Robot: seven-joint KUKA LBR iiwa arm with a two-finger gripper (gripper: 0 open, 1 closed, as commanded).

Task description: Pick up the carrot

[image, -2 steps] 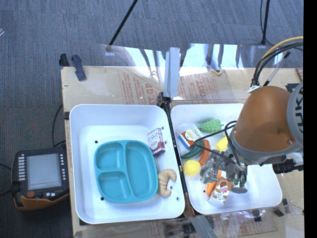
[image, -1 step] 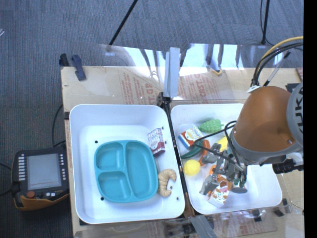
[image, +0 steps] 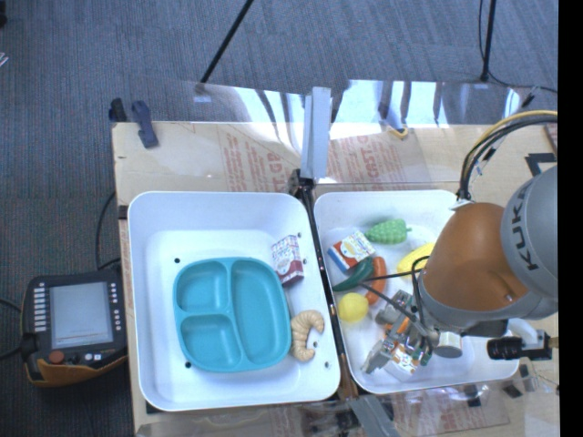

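Two shallow white bins sit side by side on the worktop; the carrot (image: 375, 279) lies in the right bin (image: 428, 203), near that bin's middle and toward its left wall, orange body partly overlapped by a dark green piece, probably its top (image: 355, 274), which slants toward the bin's left edge. By appearance it is a toy: judged light, rigid and smooth, likely to slip or roll if pinched off-centre, so the hold is best taken across the orange shank at mid-length, clear of the green end. A yellow ball (image: 352, 308) rests just beside it on the near side, and a small carton (image: 350, 249) on the far side, leaving little room. The gripper (image: 398, 349) hangs low near the bin's near edge, below and slightly right of the carrot, apart from it. Whether it is apart or together cannot be told; nothing of the carrot lies in it.
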